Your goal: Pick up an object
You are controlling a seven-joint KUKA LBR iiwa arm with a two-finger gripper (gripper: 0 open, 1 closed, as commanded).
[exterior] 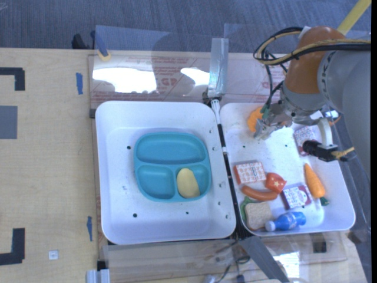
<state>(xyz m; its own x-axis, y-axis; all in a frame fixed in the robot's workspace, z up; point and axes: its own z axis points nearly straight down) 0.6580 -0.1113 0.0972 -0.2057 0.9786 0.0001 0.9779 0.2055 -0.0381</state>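
Orange toy food piece (254,120) lies at the far left corner of the right bin (344,217), just beside the claw (263,130) and apparently touching its tips; whether the claw has hold of it cannot be told, and how far the claw stands open cannot be told either, since the wrist hides that part. The grey arm (347,81) with its orange band (309,63) comes down over the far side of this bin, black and yellow cables (277,43) looping above it.

Relative to the right bin, everything else sits as follows. Near its middle lies a small red-and-white packet (250,171), with a red pepper-like piece (275,182) just beside it and a sausage (258,193) touching the near side of both. A slice of bread (255,214) lies at the near left corner, and a blue bottle (287,221) rests on its side along the near wall. A purple-edged carton (295,196) sits near the middle right, a carrot (314,181) toward the right wall, and another printed packet (306,137) on the far right side.

Touching the right bin's left wall is the left bin (112,158), which carries a blue divided tray (171,164); a yellow potato-like piece (188,183) lies in the tray's near right compartment. Both bins rest on the counter (41,175).
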